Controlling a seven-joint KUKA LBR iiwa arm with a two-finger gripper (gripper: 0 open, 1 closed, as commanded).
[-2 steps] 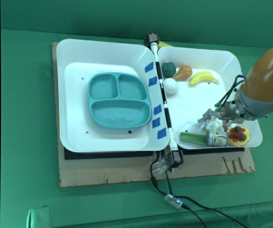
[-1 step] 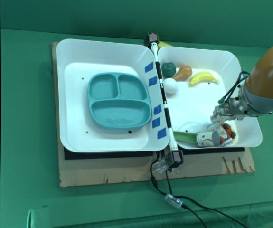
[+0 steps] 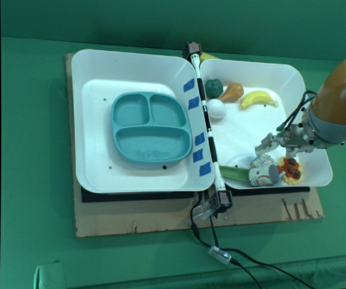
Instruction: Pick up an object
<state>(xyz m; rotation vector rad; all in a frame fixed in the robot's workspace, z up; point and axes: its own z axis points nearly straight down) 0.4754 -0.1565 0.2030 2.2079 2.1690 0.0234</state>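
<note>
Over the near right corner of the right bin (image 3: 293, 74), the gripper (image 3: 279, 144) hung low at the end of the arm (image 3: 341, 101), which reached in from the right with its orange band above the wrist. One of the fingers (image 3: 266, 142) jutted toward the bin's middle, and another seemed to point down toward the objects, so they looked spread apart with nothing between them, though the slanted view left the exact opening uncertain.

Just below the gripper lay a tight cluster against the bin's near wall: a small printed cup (image 3: 263, 174) on its side, a red and yellow toy (image 3: 292, 170) just to its right, and a green stalk-shaped piece (image 3: 234, 173) running toward the divider. Further back in the same bin sat a yellow banana (image 3: 258, 99), an orange-brown pear-shaped fruit (image 3: 233, 92), a dark green ball (image 3: 213, 88) and a white egg-like ball (image 3: 215, 109), all well apart from the gripper. The left bin (image 3: 94, 71) held a teal divided plate (image 3: 151, 127).

By the look of it, the task stood at the approach step: the gripper hovered over the cup and toy but had grasped nothing. The next move would call for a straight descent onto one piece, most likely the cup, and a firm close. The crowding near the wall could make the fingers nudge a neighbour or clip the rim.
</note>
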